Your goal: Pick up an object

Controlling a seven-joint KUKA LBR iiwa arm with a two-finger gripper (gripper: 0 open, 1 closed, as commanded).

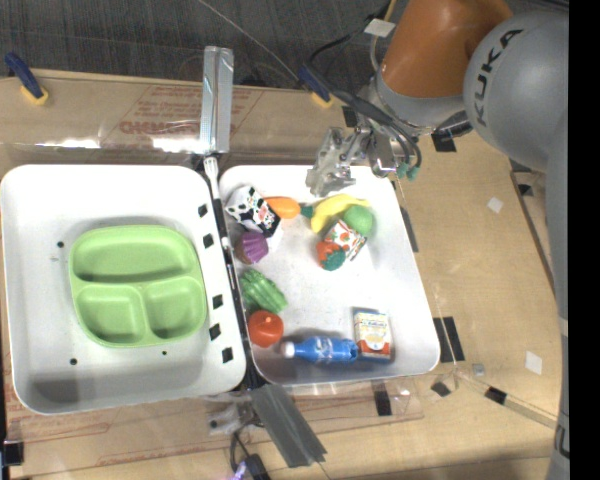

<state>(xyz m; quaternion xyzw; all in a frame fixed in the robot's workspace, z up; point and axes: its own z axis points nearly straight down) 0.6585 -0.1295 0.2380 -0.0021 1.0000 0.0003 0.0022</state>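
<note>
My gripper (330, 176) hangs over the far edge of the right bin (412, 268), just above and left of the yellow banana (332, 209). Nothing shows between its fingers. Below the banana lie a green and red fruit-printed carton (344, 240) and a green ball (360, 218). A black and white cow toy (246, 206) and an orange piece (284, 208) sit at the bin's far left. Further down are a purple item (253, 247), a green cucumber-like toy (263, 291), a red tomato (265, 329), a blue bottle (320, 349) and an orange juice box (372, 333).
The left bin (30, 268) holds a green divided tray (137, 284). A metal bar (217, 103) stands at the back between the bins. The arm's orange band (435, 28) and grey body (525, 78) occupy the upper right.
</note>
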